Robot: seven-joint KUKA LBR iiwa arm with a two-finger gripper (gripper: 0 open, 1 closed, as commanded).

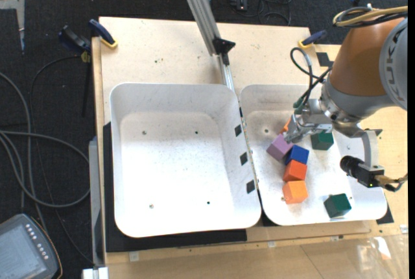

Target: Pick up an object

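A pale bench [162,44] stands on dark carpet with cables around it, and it carries two shallow white bins side by side. The left bin [130,109] holds no blocks; the right bin [259,106] holds all the blocks, so the arm [366,70] reaches there from the right. The gripper [297,132] is low among them, just above the purple block [279,148] and close to the blue block [298,154], probably going for one of these. Below lie two orange blocks [296,170], and a green block [337,204] sits apart near the front. Another green block [321,139] is partly covered by the wrist. I cannot tell the gripper's state, because the wrist hides it
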